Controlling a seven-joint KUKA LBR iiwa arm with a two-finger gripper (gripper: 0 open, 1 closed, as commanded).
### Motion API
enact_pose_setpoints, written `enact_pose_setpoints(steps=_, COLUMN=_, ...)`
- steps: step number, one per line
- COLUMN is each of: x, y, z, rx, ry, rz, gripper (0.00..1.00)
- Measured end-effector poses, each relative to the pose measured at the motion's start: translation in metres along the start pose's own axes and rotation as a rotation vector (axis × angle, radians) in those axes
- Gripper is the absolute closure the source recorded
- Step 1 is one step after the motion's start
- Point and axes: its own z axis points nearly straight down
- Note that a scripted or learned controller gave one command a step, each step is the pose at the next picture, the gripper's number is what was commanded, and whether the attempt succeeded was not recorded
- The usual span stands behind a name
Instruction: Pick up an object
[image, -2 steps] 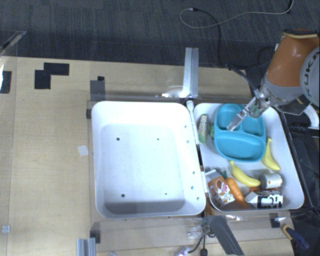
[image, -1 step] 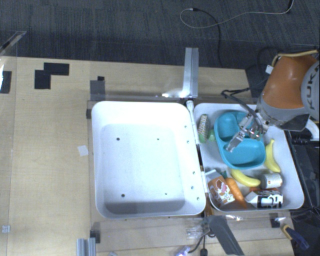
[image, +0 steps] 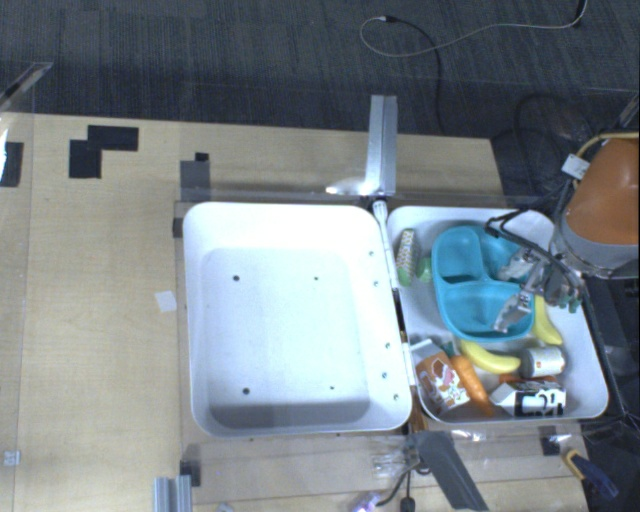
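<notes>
The right bin (image: 598, 392) holds a blue divided dish (image: 470, 282), a yellow banana (image: 489, 357), an orange carrot (image: 472, 381), a brown packet (image: 439, 382), a black and white can (image: 536, 401), a small silver-topped jar (image: 546, 361) and a green and white item (image: 406, 256) at its left wall. My gripper (image: 518, 288) hangs over the right part of the blue dish, fingers pointing left and down, apart, with nothing seen between them. The arm's orange band (image: 605, 195) is at the right edge.
The left bin (image: 285, 318) lies beside the right one, with a metal post (image: 382, 145) rising behind the gap between them. Black cables (image: 520, 225) trail by the wrist. Wooden bench (image: 80, 300) stretches to the left.
</notes>
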Motion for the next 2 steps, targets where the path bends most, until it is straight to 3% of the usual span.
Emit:
enact_pose_setpoints(steps=1, x=-0.0749, y=0.0122, z=0.0120, rx=-0.001, ry=-0.005, rz=-0.344, gripper=0.00)
enact_pose_setpoints(steps=2, x=-0.0735, y=0.0106, z=0.0024, rx=-0.001, ry=0.005, rz=-0.339, gripper=1.00)
